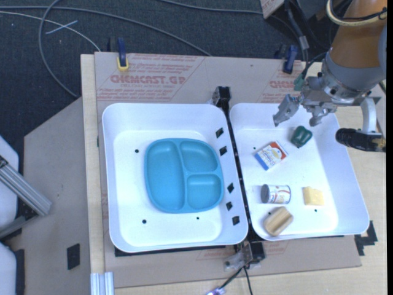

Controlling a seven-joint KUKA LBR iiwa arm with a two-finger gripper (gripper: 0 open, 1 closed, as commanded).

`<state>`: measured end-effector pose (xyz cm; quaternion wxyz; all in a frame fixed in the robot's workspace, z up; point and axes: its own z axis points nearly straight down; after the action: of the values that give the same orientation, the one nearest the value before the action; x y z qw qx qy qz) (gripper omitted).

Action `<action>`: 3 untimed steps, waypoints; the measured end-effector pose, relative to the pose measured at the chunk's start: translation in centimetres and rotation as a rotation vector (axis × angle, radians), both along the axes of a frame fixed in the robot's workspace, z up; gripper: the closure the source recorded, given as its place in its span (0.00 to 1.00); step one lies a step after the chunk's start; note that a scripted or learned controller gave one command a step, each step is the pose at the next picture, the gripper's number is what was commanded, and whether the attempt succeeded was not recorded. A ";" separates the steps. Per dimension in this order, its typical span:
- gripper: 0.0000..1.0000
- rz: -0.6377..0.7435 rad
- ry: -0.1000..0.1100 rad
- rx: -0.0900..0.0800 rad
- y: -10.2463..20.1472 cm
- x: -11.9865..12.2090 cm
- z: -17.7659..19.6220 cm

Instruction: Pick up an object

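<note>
I see the gripper (302, 114) hanging over the far end of the right bin (350, 183), its 2 fingers spread apart with nothing between them. The green block (301, 136) sits just below it, toward me. Nearer me and a bit left of the gripper lies the blue-and-white box (270, 155); further down are the can (276, 194), the yellow cube (313, 196) and the cork (277, 220). Well to the gripper's left, the left bin (123, 165) holds the blue tray (183, 174).
</note>
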<state>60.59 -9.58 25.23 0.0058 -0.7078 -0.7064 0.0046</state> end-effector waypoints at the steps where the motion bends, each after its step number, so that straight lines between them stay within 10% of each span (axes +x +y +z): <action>1: 0.00 0.002 -0.014 -0.001 0.0 0.2 0.8; 3: 0.00 0.002 -0.010 -0.001 0.1 0.5 -7.7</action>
<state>61.09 -9.47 17.51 0.0021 -0.7072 -0.7070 0.0013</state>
